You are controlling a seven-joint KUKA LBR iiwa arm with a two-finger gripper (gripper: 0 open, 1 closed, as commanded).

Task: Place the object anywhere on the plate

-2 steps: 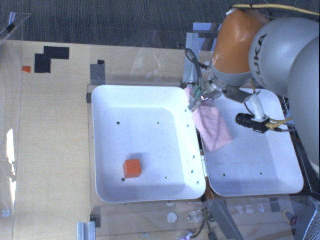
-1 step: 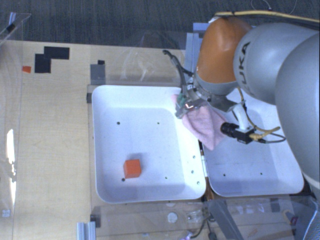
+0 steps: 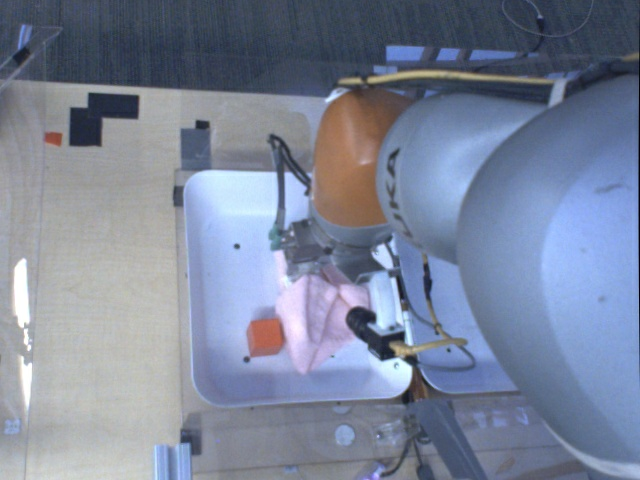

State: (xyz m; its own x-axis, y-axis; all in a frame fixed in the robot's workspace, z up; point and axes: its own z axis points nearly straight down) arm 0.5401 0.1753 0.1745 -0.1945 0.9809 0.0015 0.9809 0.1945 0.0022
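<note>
orange block [image 3: 265,337] on left white bin [image 3: 215,268] floor, just left of pink cloth [image 3: 315,320], end effector [image 3: 318,280] above cloth, grip unclear

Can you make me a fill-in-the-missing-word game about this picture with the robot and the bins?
1. The small block in the white bin is colored ____.
2. The crumpled cloth beside the block is colored ____.
3. The block lies to the ____ of the cloth in the picture.
4. The band above the robot's wrist is colored ____.

Missing words: orange; pink; left; orange
</note>
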